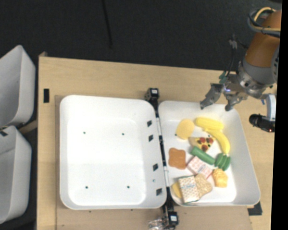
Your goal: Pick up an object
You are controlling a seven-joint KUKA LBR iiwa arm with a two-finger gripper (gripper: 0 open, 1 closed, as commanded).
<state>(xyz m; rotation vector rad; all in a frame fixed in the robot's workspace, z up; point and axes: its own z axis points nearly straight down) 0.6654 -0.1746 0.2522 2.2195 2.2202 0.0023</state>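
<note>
Gripper hangs spread apart above the right bin's far edge; the toy food lies so crowded it could snag two.

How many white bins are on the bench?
2. The left bin lies at the bench's middle-left; the right bin, touching it along the middle edge, holds the toy food.
</note>
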